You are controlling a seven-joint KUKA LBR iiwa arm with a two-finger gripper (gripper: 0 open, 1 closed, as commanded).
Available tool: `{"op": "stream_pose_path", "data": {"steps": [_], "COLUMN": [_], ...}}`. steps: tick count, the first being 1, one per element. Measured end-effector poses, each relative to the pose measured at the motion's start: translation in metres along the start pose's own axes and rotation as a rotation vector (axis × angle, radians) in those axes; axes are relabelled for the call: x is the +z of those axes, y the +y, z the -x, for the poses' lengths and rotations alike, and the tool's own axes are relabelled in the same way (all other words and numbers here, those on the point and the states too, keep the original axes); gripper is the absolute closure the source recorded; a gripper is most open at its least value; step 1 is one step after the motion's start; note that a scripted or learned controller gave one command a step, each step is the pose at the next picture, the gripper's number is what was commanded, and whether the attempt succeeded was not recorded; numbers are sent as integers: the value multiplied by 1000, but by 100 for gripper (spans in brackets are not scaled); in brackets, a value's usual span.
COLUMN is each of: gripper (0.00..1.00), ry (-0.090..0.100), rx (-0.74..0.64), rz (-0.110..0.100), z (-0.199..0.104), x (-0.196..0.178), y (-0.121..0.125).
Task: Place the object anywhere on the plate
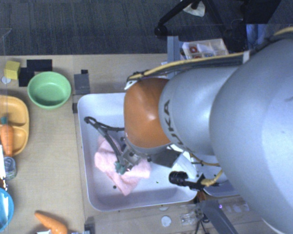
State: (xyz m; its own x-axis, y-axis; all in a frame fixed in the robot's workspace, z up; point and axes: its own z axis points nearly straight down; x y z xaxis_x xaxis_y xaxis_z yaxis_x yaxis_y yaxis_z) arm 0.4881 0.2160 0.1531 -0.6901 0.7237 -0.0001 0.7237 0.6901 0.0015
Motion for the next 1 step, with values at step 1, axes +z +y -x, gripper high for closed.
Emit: {"op": "stream_pose_path", "data": {"steps": [1], "gripper": [100], "ry": [-1], "rx": [8], "rz": [2], "z": [59], "x": [25], "y": [-56]}}
